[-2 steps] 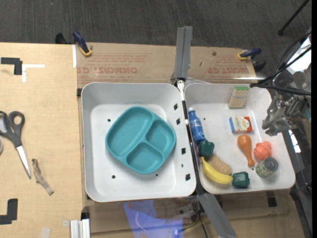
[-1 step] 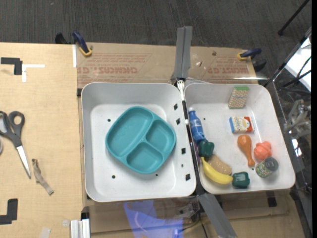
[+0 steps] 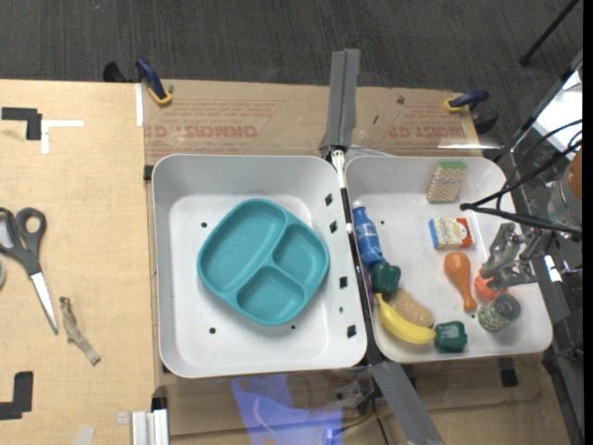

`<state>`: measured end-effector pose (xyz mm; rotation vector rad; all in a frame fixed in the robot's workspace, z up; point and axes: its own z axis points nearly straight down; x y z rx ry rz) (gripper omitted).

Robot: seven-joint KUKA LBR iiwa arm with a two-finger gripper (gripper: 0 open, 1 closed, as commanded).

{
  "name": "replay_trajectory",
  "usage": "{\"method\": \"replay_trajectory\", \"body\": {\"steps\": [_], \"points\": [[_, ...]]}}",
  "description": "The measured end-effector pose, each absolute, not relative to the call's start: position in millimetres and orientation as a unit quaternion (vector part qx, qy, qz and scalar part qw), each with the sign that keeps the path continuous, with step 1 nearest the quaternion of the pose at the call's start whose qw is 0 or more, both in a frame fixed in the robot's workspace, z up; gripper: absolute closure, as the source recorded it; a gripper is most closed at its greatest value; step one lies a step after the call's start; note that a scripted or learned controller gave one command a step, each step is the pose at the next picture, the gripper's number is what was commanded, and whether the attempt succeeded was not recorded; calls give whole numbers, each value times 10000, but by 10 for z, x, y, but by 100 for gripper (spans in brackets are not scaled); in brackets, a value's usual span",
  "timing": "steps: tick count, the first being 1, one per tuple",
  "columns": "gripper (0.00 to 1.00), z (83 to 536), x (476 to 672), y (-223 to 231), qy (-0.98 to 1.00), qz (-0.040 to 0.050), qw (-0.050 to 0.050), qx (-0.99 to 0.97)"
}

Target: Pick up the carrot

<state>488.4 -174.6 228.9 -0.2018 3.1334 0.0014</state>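
On my screen I see one pair of scissors (image 3: 28,248) lying on the bench (image 3: 74,341) at far left. Next come the two white bins. The left bin (image 3: 176,341) holds one teal divided plate (image 3: 264,262) with three compartments. The right bin (image 3: 408,179) holds one blue bottle (image 3: 366,235) along its left wall, two dark green pieces (image 3: 384,276) (image 3: 451,336), one banana (image 3: 403,327) with a tan piece (image 3: 412,309) touching it, one patterned packet (image 3: 447,182) near the far wall, one small carton (image 3: 450,234), one carrot (image 3: 459,276) and one small can (image 3: 500,311).

The carrot lies right of the bin's middle, below the carton, pointing toward the near edge. The gripper (image 3: 491,272) reaches in from the right and hangs just beside the carrot's right side, above the can. Nothing sits between its fingers; how far apart they stand I cannot tell.
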Motion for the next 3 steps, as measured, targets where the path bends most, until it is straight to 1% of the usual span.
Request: {"method": "replay_trajectory", "body": {"steps": [1,2,3], "points": [[100,3175,4962,-1754,9876,-1,19,-1567],[100,2074,4929,-2067,9889,3,11,-1489],[100,2873,5275,-2134,9808,-3,23,-1951]]}}
